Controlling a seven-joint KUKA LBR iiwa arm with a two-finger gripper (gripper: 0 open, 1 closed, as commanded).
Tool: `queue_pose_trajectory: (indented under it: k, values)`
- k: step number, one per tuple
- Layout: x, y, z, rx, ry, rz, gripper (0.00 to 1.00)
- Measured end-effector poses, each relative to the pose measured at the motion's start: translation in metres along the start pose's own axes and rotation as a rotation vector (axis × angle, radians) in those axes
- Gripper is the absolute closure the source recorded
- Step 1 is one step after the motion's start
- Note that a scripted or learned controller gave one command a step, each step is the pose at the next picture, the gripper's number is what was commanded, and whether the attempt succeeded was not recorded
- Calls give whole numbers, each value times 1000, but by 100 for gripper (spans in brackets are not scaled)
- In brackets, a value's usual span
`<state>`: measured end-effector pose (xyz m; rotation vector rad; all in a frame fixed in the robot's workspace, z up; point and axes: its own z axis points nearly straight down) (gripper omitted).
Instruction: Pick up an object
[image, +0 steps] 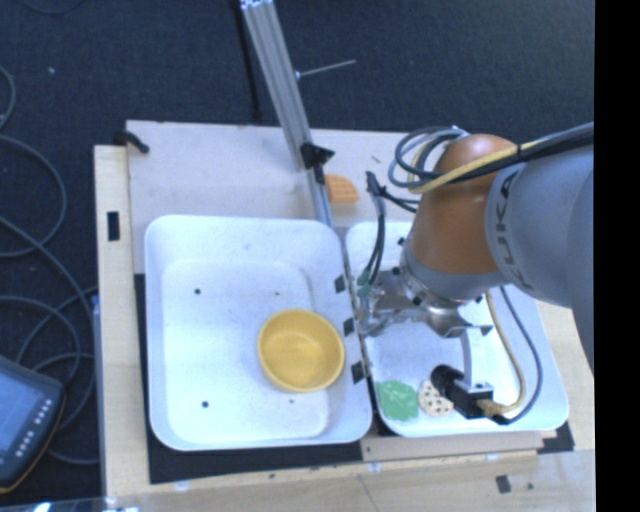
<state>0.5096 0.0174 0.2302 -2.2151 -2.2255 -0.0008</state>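
A yellow bowl (300, 350) sits in the left white bin (200, 260), near that bin's right wall. In the right bin (545, 400) a green object (398, 399) lies at the front left corner, with a small cream piece with dark dots (434, 400) right beside it. My gripper (385, 312) hangs low over the left part of the right bin, just behind those two objects. The bulky wrist covers it, and I see nothing held in it.
An orange object (342, 190) lies on the bench behind the bins, next to a slanted metal rail (285, 90). The arm covers most of the right bin. Cables and a tablet (25, 420) lie on the dark floor at the left.
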Motion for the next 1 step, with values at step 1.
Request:
queue_pose_trajectory:
  k: [1]
  values:
    - [46, -3, -13, -3, 0, -3, 100]
